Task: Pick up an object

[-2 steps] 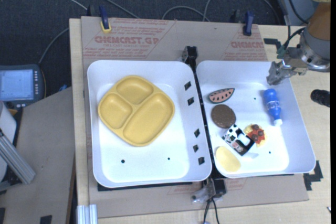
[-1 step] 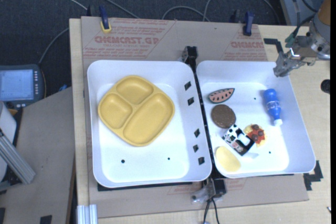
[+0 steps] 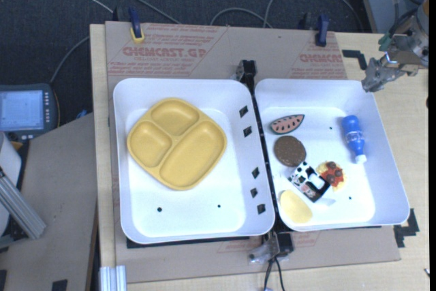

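My gripper [image 3: 376,78] hangs at the far right, just past the back right corner of the right bin [image 3: 320,102], with nothing seen in it. Inside that bin lie a blue bottle [image 3: 353,137], a watermelon slice [image 3: 287,123], a brown round cookie [image 3: 289,150], a black-and-white piece [image 3: 310,182], a small red and yellow food toy [image 3: 332,174] and a pale yellow oval [image 3: 295,207]. The blue bottle is the nearest thing to the gripper, lying lower and to its left.
The left bin [image 3: 197,215] holds a yellow divided plate [image 3: 177,143]. A black divider with clips [image 3: 253,146] runs between the bins. Two clamps [image 3: 136,27] [image 3: 321,31] pin the cardboard at the back edge. A small screen [image 3: 24,108] stands off the bench at left.
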`<state>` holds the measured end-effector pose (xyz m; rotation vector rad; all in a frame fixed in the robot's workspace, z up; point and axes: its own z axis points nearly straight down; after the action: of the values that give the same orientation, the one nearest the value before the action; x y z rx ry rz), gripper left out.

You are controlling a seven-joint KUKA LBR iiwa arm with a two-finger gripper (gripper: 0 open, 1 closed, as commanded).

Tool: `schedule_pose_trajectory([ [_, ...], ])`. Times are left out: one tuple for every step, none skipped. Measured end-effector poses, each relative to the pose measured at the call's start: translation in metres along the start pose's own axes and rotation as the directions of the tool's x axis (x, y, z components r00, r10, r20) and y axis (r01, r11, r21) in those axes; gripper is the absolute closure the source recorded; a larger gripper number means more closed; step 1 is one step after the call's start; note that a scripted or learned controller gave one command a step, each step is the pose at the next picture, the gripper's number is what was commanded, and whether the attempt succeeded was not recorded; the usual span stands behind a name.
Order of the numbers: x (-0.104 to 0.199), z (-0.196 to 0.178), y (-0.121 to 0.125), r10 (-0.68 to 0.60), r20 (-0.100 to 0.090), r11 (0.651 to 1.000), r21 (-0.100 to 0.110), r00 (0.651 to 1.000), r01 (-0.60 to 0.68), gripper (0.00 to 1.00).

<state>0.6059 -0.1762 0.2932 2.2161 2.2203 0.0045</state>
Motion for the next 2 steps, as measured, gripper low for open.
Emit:
schedule_pose_trajectory([
  [0.056,-0.001,-0.007,-0.005,-0.004,1.000,0.006,1.000,0.005,1.00],
  [0.112,0.012,-0.022,-0.004,-0.005,1.000,0.009,1.000,0.004,1.00],
])
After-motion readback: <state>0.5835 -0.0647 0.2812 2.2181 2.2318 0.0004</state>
